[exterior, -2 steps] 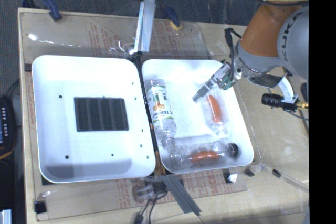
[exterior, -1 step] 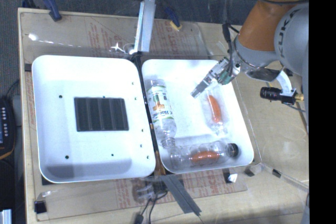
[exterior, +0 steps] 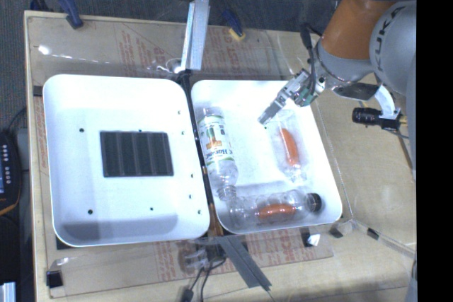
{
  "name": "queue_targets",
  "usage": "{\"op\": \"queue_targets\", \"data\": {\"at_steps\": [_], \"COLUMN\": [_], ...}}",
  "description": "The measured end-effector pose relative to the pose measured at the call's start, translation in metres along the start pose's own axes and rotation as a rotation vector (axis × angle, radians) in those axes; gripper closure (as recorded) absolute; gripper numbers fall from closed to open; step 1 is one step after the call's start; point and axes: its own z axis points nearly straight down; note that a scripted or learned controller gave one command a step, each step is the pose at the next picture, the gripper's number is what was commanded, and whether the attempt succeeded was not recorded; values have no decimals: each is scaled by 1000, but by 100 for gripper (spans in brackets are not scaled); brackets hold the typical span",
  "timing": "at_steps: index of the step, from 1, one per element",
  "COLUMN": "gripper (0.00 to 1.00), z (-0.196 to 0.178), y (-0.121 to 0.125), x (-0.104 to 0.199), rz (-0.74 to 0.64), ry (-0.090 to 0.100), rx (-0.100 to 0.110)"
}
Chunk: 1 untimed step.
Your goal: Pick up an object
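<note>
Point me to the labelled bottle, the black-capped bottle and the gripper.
labelled bottle [exterior: 215, 143], camera view, on its label.
black-capped bottle [exterior: 272, 208], camera view, on its clear body.
gripper [exterior: 270, 114], camera view, at its tip.

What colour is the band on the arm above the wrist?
Orange, on the otherwise grey arm, seen best in the camera view at upper right.

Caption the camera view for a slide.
Gripper hovers over right white bin holding three clear plastic bottles.
</note>
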Motion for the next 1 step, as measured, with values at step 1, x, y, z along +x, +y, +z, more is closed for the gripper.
{"op": "queue_targets", "data": {"at_steps": [1], "gripper": [0], "z": [-78], "y": [15], "x": [-8], "rz": [-130], "ry": [2], "rx": [1]}}
